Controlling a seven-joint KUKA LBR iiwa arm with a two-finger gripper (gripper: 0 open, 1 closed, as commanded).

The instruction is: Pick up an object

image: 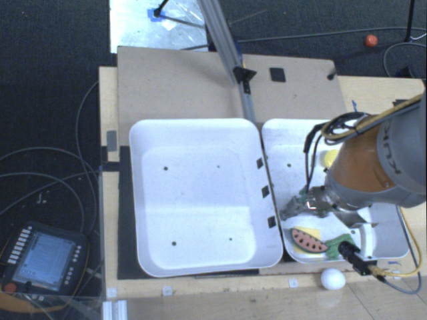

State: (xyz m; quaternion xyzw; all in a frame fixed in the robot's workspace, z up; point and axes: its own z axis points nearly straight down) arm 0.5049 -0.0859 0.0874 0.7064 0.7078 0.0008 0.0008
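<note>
- On the bench [220,292] you have two shallow white bins side by side; the left bin [193,192] lies well apart from the work, and all the objects sit in the right bin [287,145].
- The arm [373,165], grey with its orange band, reaches in from the right and covers much of the right bin's far and middle area. You should assume more items may lie hidden beneath it.
- The gripper [301,205] hangs low over the right bin, near the divider between the bins. Metallic parts show at the wrist's end, but you cannot tell from this view whether it is spread or closed, or whether anything is in it.
- Nearest candidate: a watermelon-slice toy [309,240], red with a green rind, lying flat at the bin's near edge, just below the gripper in the view.
- A green object [339,240] lies just beside the slice, on its right, touching or nearly so; what it is cannot be made out.
- A yellow object [329,157] peeks out by the arm's upper side, mostly hidden.
- A white ball [333,279] rests on the bench outside the bin, near its front rim.
- Risks, as a judgement: the slice lies flat and close to the bin wall, so a descent could pinch the rim or skid off the toy. The green neighbour could be dragged along. The cable looped on the wrist could snag.
</note>
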